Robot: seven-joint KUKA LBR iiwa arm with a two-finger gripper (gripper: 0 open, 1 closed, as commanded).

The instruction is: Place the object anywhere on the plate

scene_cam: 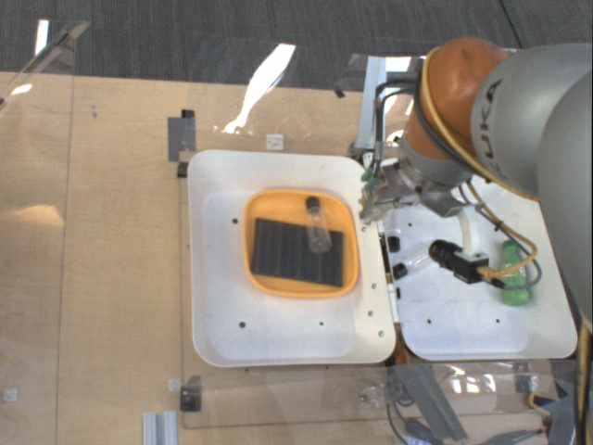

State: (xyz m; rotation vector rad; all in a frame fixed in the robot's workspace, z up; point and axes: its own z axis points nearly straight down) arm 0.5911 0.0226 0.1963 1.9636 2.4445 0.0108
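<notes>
I see a small clear bottle with a dark cap [318,227] lying on its side on the round-cornered orange plate [278,205], so I think the job may be done already, or almost. The bottle rests on top of a dark flat mat with ridges [287,253] that covers most of the plate. Its long side points up and down the picture, leaning just a little, with the cap at the far end. The gripper [369,202] is just beside the plate, over the wall where the two bins meet, and the bottle is a short way to its left in the picture. There is a gap between them, so the gripper is not touching the bottle. I cannot tell if the gripper is open or closed, because the big grey arm with the orange band [519,91] hides too much of it. The plate sits in the white bin on the left [222,323]. The white bin on the right [463,332] seems to have a small green thing [516,286] in it. Both bins sit on a light wooden bench [93,248], and past that is a dark grey floor [185,7].
</notes>
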